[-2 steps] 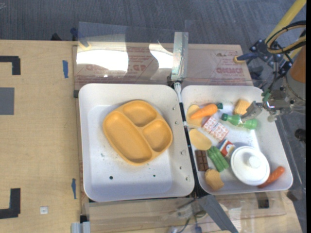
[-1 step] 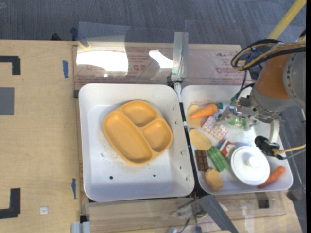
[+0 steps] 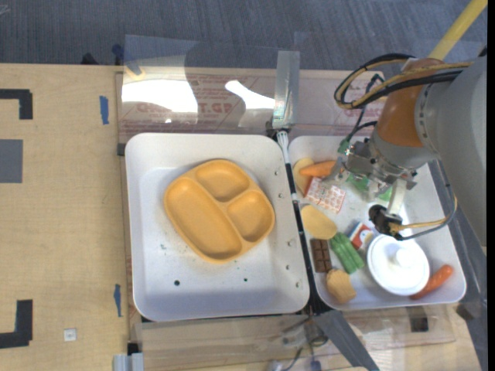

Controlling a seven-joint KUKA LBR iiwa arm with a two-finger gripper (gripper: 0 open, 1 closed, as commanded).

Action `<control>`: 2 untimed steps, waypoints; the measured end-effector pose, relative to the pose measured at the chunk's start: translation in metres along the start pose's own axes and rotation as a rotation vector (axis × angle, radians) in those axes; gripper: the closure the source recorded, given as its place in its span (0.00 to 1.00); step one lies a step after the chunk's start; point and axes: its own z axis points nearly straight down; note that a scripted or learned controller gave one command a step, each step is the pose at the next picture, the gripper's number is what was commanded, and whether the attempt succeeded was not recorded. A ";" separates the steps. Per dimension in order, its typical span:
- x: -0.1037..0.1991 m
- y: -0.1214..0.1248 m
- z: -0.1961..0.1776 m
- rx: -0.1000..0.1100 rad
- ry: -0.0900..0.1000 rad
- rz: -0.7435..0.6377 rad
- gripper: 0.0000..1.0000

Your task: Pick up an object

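The right bin [image 3: 452, 284] holds several small items. A carrot [image 3: 317, 168] lies at its far left, with a red-and-white patterned packet [image 3: 327, 197] just below it. Further toward the front are a pale yellow chip-like piece [image 3: 318, 222], a brown chocolate bar [image 3: 321, 255], a green pickle-like piece [image 3: 346, 253], a small red-and-white item [image 3: 361, 236], a tan lump [image 3: 340, 286], a white round bowl [image 3: 397, 264] and a second carrot [image 3: 437, 278]. My gripper [image 3: 371, 178] hangs low over the bin's far half, just right of the packet and the first carrot.
In the left bin [image 3: 147, 284] lies an orange divided plate [image 3: 220, 209]. A raised divider [image 3: 295, 207] separates the two bins. A clear plastic sheet [image 3: 201, 99] stands behind them. Black cables [image 3: 363, 79] loop off the wrist, and one trails down to the white bowl.
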 end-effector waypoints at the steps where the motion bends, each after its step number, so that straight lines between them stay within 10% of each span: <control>1: 0.003 0.002 -0.013 -0.005 0.006 -0.004 1.00; 2: -0.037 0.007 -0.016 0.019 -0.003 -0.023 1.00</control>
